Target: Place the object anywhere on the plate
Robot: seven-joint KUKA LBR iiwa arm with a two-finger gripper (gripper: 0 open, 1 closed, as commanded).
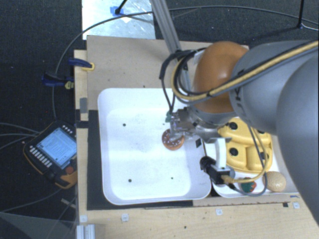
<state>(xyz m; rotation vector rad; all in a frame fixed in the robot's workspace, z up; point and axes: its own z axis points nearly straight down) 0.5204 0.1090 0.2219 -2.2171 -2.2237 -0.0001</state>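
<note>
We note the claw (pixel 174 132) directly above the small round brown object (pixel 173 141) in the left bin (pixel 114 133); finger state: cannot tell.

The left bin (pixel 124 148) is white with dark specks. A brown, round object (pixel 173 141) sits there; yellow plastic (pixel 244 146) fills the right bin (pixel 249 190).

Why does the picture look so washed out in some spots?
Camera view: the left bin is brightly lit and nearly featureless white; a shiny sheet at the top glares; the big grey arm, close to the lens, looks soft; the surrounding floor is dark.
</note>
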